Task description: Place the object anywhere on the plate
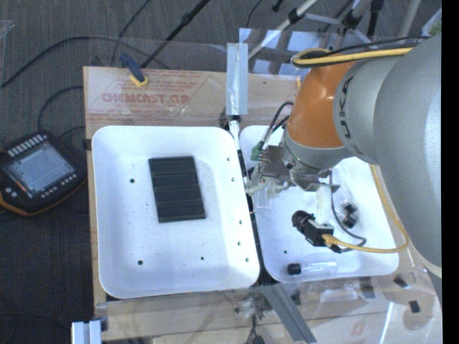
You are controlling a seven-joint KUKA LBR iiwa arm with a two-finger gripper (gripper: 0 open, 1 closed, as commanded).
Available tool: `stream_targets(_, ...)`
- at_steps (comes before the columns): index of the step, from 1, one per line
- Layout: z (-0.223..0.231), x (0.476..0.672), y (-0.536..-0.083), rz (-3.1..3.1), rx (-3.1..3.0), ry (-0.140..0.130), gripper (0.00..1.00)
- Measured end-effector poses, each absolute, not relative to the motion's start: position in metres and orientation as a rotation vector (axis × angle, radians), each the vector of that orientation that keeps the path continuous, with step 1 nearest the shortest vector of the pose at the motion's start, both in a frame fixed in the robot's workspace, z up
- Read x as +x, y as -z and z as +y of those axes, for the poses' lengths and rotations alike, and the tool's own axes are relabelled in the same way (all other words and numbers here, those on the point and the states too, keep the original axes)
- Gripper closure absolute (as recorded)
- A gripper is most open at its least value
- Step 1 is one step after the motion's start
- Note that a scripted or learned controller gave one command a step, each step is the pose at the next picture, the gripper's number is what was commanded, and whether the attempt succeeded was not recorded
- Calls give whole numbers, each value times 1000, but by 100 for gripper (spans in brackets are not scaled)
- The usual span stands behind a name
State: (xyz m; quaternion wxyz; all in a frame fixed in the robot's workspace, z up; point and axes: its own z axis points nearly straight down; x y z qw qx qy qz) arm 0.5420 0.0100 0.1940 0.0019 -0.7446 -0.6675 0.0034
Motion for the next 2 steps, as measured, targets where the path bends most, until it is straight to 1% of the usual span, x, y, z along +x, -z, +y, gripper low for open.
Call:
stream_targets(1, 109, 597, -210, -2687, -1622, -6, 100)
stream_targets(2, 162, 574, -334, -2918, -1161, -6, 100)
